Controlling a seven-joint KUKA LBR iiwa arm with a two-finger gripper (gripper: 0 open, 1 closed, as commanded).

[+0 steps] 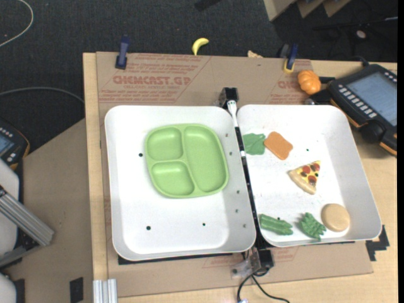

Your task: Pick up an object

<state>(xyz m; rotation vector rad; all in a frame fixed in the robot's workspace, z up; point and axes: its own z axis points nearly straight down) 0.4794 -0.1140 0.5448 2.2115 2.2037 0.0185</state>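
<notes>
So here's my bench: two shallow white bins side by side on a brown cardboard sheet (158,81). Honestly I cannot tell what state my gripper is in from this shot, open or closed, so I won't guess. The left white bin (126,219) holds a light green plastic plate with three compartments (186,161), sitting a bit toward the far side. All the pickable stuff is in the right white bin (341,137). There's a flat green leafy toy piece (254,144) right up against the divider, with an orange rounded slab (278,146) just beside it. A toy pizza slice with red dots (307,176) is around the middle. Along the near edge there's a green pea-pod-looking piece (276,224), then a frilly dark green piece (311,226) touching or nearly touching a tan round cookie-like disc (336,218). Outside the bins, a small yellow banana (200,45) lies on the floor past the cardboard, and a little orange fruit (308,81) sits by a black handheld control pad (369,96).
</notes>
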